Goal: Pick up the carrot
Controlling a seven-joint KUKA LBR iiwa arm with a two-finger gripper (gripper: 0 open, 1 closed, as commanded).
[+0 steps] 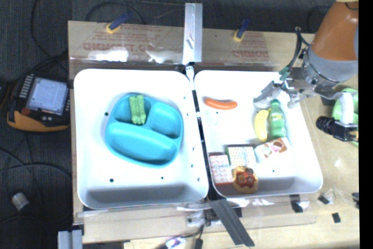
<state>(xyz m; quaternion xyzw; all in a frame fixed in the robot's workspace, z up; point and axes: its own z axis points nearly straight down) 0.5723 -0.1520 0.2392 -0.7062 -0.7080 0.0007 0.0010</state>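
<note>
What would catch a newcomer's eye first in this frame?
Most striking is the bright blue divided plate in the left bin, with a green vegetable in its upper compartment. In the right bin, the orange carrot lies alone near the top left corner, apart from a cluster of small food items lower down. The end effector hangs over that bin's upper right, well away from the carrot.

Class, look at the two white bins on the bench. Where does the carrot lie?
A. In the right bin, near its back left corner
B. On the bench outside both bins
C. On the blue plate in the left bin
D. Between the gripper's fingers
A: the carrot lies on the right bin's floor near the back left corner, apart from the gripper.
</note>
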